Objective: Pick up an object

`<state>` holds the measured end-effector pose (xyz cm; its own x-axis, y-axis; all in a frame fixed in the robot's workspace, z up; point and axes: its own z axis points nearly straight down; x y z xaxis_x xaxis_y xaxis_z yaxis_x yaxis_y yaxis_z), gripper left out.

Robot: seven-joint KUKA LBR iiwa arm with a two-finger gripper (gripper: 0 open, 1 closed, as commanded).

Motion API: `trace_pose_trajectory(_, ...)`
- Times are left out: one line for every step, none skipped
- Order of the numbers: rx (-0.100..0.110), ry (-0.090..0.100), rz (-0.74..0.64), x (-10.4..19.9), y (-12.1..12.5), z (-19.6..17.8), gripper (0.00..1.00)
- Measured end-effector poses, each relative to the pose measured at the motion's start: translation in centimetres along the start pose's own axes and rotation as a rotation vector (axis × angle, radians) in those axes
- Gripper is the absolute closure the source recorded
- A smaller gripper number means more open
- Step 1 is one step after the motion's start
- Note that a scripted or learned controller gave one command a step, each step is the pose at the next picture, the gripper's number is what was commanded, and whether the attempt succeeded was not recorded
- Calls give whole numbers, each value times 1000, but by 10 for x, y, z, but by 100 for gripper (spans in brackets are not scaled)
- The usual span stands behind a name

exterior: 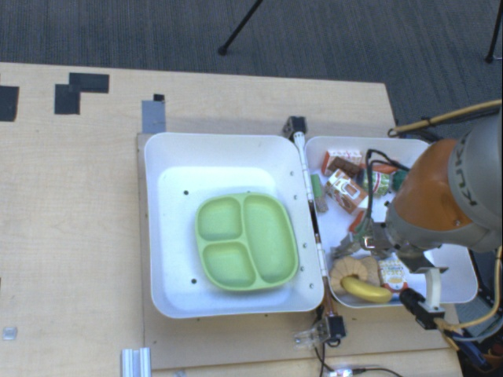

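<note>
The right bin point(326, 151) holds several small items. A yellow banana point(366, 290) lies at its near edge, next to a round tan pastry point(350, 269) and a small red and white packet point(391, 273). Further back are a brown snack box point(343, 166), a white and red carton point(343, 187) and a green can point(383, 181). My gripper point(352, 246) hangs low inside this bin, just above the pastry and left of the packet. The grey wrist and orange band point(431, 191) hide the bin's right half.
The left bin point(169, 234) holds a light green divided plate point(246, 242). A thin green stick point(317, 188) lies along the right bin's left wall. A metal clamp point(295, 126) sits between the bins at the back, and cables trail at the front right.
</note>
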<state>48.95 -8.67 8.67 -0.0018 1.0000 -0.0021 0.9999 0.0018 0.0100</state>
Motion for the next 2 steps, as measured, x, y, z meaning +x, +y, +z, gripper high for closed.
trace_pose_trajectory(-4,0,-1,0,2,-11,100)
trace_pose_trajectory(-4,0,-1,0,2,-11,0)
